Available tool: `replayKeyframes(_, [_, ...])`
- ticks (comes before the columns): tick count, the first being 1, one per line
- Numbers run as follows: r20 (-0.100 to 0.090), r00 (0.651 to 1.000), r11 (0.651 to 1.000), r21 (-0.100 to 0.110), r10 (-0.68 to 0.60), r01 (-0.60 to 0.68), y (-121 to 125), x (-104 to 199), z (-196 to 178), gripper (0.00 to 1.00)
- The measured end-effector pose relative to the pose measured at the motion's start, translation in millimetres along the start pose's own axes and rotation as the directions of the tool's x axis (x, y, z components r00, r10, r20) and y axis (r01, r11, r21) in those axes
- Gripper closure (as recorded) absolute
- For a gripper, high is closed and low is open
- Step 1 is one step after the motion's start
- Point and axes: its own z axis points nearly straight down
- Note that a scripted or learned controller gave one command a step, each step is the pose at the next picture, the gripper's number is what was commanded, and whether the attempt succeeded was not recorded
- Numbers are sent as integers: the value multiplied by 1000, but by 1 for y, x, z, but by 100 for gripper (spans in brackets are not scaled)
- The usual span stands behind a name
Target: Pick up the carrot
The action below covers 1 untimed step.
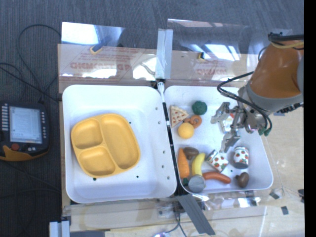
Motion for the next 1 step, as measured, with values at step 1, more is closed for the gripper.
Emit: replayKeyframes(1, [9, 999, 999, 1, 48, -48, 40, -29, 93, 0])
